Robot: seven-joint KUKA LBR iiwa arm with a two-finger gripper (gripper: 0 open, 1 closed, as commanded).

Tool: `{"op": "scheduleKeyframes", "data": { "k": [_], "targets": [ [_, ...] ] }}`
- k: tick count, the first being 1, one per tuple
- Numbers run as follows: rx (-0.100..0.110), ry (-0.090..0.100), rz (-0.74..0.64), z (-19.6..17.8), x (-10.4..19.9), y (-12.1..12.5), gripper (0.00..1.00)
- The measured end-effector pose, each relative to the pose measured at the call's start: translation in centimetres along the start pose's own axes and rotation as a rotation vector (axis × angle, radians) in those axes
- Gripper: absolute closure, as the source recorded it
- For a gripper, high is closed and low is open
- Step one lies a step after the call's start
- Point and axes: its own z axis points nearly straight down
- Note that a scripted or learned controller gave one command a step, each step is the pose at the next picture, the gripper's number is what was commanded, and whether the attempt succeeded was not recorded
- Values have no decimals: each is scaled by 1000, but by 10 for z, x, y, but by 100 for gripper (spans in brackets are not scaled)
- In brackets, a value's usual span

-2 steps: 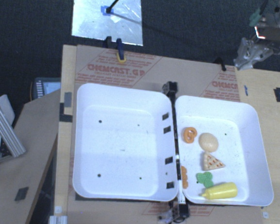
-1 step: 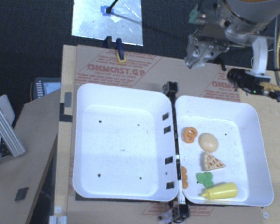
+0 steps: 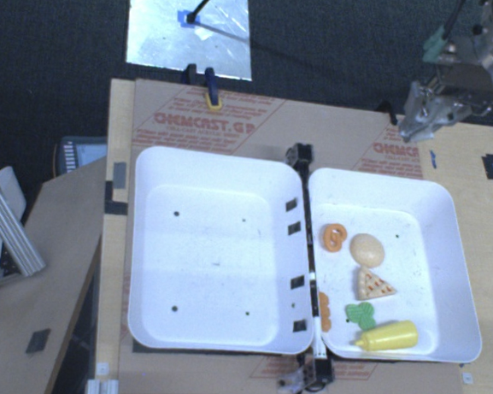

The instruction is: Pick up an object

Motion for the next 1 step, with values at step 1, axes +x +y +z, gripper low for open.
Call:
{"op": "scheduleKeyframes", "data": {
  "k": [1],
  "targets": [
    [2, 2, -13, 3, 67, -6, 100]
  ]
}}
